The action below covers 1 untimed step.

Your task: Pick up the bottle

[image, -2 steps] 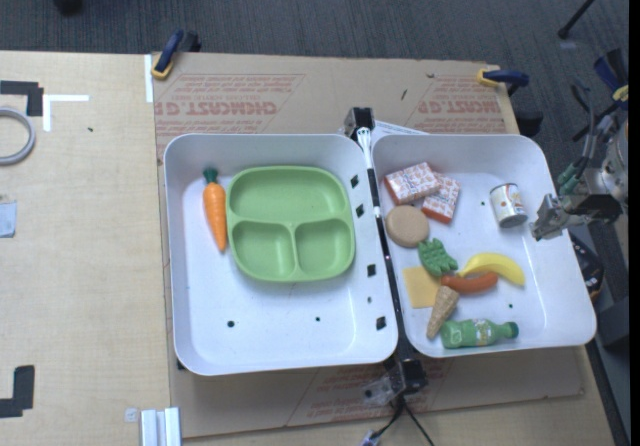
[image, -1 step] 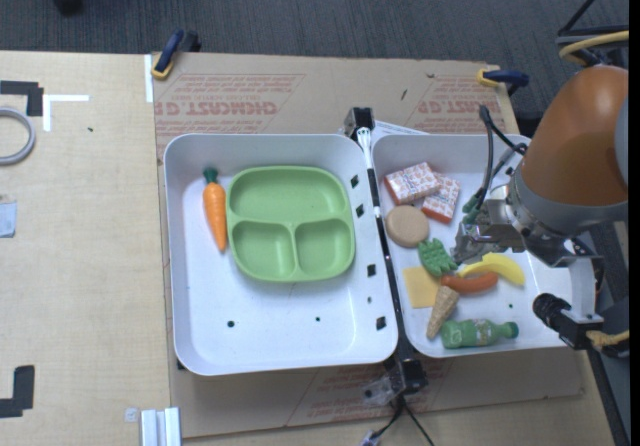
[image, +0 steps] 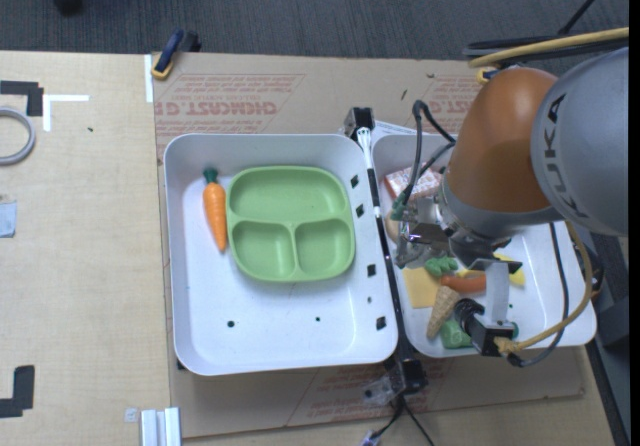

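Note:
My gripper [image: 413,237] hangs low over the left part of the right bin [image: 560,334], close to the wall between the two bins. The grey arm with its orange band [image: 500,139] covers most of that bin. Just below and right of the gripper lies a cluster of toy food: a yellow cheese slice [image: 419,287], a red-orange piece [image: 466,283], a green piece [image: 438,265] and an ice cream cone [image: 441,310]. Whether one of these is the bottle I cannot tell. A red and white item [image: 399,179] peeks out at the bin's far side.
The left bin [image: 280,334] holds a green divided plate [image: 292,223] and, left of it, an orange toy carrot [image: 215,214]. Another green piece [image: 455,333] lies near the right bin's front wall. A blue tool [image: 172,51] lies on the bench behind the bins.

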Motion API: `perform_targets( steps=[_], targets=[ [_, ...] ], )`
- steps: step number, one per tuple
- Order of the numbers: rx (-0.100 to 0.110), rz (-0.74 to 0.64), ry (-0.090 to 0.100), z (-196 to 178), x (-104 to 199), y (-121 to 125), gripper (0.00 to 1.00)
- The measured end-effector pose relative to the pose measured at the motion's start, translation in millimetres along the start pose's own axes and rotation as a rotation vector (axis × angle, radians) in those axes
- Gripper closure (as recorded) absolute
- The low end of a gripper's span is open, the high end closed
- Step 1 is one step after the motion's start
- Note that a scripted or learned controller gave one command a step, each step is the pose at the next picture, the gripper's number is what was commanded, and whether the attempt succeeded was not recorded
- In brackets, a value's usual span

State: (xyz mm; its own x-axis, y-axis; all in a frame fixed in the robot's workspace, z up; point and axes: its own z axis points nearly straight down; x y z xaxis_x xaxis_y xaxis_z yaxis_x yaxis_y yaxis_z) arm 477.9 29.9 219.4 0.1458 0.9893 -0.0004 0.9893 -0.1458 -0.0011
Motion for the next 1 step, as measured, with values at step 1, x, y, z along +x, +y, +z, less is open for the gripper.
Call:
perform_targets(
  steps=[1],
  targets=[
    [0.000,-0.125,0.000,-30.6,81.9,-12.3,1.00]
  ],
)
